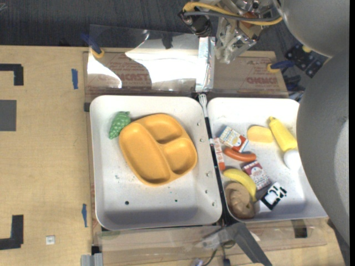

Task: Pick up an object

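Observation:
My gripper (230, 44) hangs above the back edge of the bench, behind the wall between the two bins, well away from every object. The right bin (222, 111) holds a yellow bottle (282, 135), a pale yellow piece (258, 133), a red and white carton (233, 139), a red sausage (240, 155), a banana (241, 180), a brown round item (241, 200), a small red packet (258, 175) and a black and white block (273, 195). In the left bin (105, 193) an orange divided plate (157, 147) lies beside a green grape bunch (117, 124).
A shiny foil-like sheet (161, 65) and cardboard lie behind the bins. The grey arm (327, 121) runs down the right side, covering the right bin's outer edge. Bare white floor shows at the front of the left bin. The wooden bench (39, 148) extends to the left.

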Motion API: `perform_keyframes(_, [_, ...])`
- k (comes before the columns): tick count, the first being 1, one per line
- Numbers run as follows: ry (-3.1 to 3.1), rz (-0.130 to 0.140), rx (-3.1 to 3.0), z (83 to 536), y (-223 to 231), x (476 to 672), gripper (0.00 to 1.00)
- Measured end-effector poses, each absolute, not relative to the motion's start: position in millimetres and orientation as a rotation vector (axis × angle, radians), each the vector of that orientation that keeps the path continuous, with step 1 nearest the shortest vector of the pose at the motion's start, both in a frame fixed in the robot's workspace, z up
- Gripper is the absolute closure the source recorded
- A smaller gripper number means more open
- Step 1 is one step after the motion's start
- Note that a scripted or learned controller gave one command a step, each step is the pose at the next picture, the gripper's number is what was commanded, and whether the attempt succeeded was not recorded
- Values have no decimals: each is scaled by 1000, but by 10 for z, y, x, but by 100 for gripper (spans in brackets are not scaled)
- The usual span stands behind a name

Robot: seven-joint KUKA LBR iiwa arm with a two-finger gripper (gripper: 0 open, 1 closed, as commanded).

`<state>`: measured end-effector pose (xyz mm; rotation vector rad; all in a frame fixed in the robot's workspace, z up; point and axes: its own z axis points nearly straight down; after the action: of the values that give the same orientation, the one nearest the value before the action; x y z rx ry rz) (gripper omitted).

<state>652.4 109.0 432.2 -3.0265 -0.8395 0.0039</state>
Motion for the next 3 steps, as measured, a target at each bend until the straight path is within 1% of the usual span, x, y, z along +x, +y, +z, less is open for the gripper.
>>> perform_keyframes(1, [-919,5,-3004,4833,1216,6568,100])
perform_keyframes(2, [-496,8,-3103,4812,939,6582,100])
perform_keyframes(3, [-761,15,-3049,4813,674,6602,100])
